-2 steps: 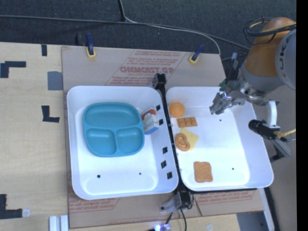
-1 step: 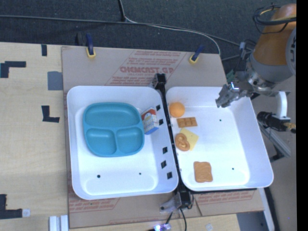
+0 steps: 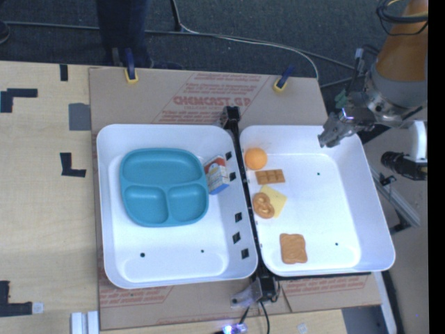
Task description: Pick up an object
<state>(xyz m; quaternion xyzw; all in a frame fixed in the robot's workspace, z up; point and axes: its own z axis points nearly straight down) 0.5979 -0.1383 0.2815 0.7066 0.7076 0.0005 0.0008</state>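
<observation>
wood-look tabletop (image 3: 42,207) with a cardboard sheet (image 3: 208,99) under two white bins, dark floor behind. left bin (image 3: 167,270) holds a blue divided plate (image 3: 165,186) and a small carton (image 3: 217,175) by the divider. right bin (image 3: 348,207) has my candidate picks clustered on its left side: orange ball (image 3: 256,158), cracker (image 3: 270,177), pretzel (image 3: 263,204) lying on a yellow wedge (image 3: 277,199), toast piece (image 3: 293,248) apart near the front. my claw (image 3: 334,132) hovers over the right bin's far right corner, well apart from them, nothing in it; can't tell how wide it's spread. likely parked high to clear the rim before a descent.
</observation>
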